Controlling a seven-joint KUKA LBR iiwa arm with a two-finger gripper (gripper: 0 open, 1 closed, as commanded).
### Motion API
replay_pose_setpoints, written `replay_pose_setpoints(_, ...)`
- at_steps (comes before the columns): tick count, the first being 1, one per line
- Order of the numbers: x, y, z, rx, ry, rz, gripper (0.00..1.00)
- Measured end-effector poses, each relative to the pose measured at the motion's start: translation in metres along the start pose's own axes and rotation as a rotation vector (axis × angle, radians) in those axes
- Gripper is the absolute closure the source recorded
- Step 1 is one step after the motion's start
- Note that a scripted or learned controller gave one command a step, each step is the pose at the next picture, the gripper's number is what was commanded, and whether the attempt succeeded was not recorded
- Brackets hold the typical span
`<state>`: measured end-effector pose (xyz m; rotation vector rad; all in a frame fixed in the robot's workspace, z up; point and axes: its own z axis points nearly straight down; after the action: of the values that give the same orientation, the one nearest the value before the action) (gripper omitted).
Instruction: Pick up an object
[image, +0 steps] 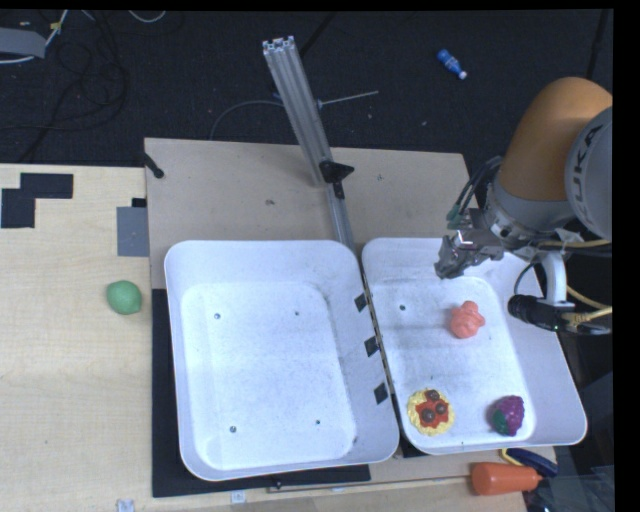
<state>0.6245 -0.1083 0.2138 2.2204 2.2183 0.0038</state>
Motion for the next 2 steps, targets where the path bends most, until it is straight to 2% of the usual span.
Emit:
replay_pose_setpoints(1,0.048,-0.005,-0.011,0.003,0.001,-0.003,1.00)
replay_pose_setpoints(2,0.102,-0.021,-0.003,0.005,0.001,-0.004,1.00)
